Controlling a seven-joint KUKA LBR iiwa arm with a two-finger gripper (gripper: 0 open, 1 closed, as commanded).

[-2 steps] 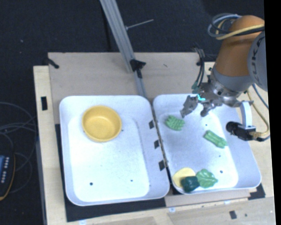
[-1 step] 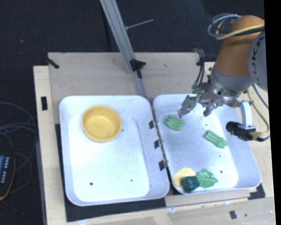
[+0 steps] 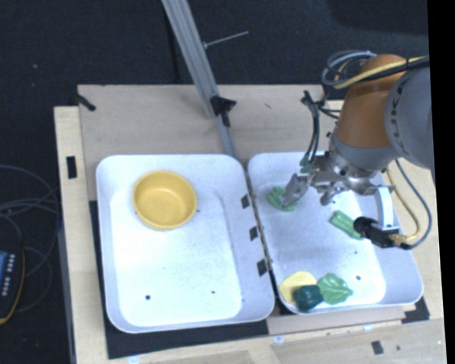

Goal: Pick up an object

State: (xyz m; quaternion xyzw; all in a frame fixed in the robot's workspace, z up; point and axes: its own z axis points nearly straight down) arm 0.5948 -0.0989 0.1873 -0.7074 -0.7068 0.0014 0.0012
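Two bins sit side by side on your bench; the left bin (image 3: 127, 297) carries a yellow bowl (image 3: 165, 200) near its far left corner, well apart from everything else. The right bin (image 3: 400, 282) holds the loose pieces, so that is where you find the arm (image 3: 369, 124) working; it reaches in from the right and bends down over the bin's far half.

The gripper (image 3: 295, 191) points down and to the left, its tip at a small green lump (image 3: 279, 198) lying close to the wall between the bins; judgement: the lump is the target of this try, since nothing else lies under the tool. The tip looks to touch or overlap the lump, but you cannot tell whether the lump sits between the fingers or just beside them; nor can you tell how far apart the fingers stand, the view being too coarse there. Do not log a grasp on this evidence.

Other candidates are left alone: a green strip (image 3: 342, 223) lies near the bin's middle right, just beside a black part of the wrist; at the near edge a yellow piece (image 3: 295, 281), a dark green block (image 3: 308, 296) and a light green piece (image 3: 335, 288) are bunched together, touching one another.

Pose note: orange band high, wrist tilted, cables looping off the right side; a slanted grey pole (image 3: 194, 53) stands behind the bins, clear of the arm.

Risk, as a judgement: the lump's nearness to the wall leaves little room on that side.
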